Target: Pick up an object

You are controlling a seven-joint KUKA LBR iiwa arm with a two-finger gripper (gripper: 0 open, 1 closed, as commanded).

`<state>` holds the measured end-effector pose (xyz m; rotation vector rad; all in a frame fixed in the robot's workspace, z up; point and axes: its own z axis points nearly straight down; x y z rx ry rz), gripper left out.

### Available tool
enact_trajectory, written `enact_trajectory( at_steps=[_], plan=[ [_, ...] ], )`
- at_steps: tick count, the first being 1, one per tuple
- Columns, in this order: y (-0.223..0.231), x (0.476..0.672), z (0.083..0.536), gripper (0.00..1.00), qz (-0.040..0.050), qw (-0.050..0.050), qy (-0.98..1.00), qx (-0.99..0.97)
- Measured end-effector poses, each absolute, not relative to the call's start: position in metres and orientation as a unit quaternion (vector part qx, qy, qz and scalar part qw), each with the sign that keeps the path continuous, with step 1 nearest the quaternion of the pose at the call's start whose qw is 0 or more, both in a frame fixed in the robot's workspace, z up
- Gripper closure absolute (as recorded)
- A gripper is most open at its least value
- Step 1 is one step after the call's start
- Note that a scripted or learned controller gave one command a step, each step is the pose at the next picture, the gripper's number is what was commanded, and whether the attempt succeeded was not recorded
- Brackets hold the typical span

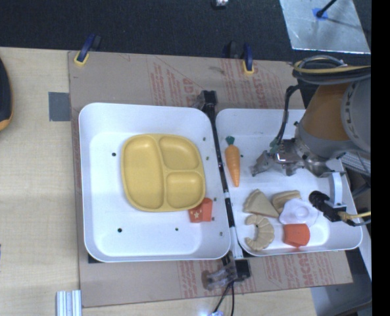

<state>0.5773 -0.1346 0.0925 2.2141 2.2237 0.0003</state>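
The small orange plastic toy carrot (233, 165) lies at the right bin's (352, 245) left wall. It looks light, rigid and smooth; best gripped across mid-body. The gripper (264, 165), just beside it, holds nothing; finger state indeterminate.

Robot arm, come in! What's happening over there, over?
Tool low in right bin, beside carrot. Nothing seen in its grip. Bread pieces close by.

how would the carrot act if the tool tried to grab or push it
The carrot looks like a moulded toy, so probably stiff and light. Its tapered, rounded body could roll sideways if pushed, and may slip out of a pinch near the narrow tip. It lies close to the right bin's left wall, which may crowd the tool.
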Motion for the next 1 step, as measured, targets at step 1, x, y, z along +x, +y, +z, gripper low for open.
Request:
enact_trajectory(
  at_steps=[1],
  plan=[
    [-0.1399, 0.5099, 0.0912, 0.00, -0.0023, -0.004, 0.708, 0.707]
  ],
)
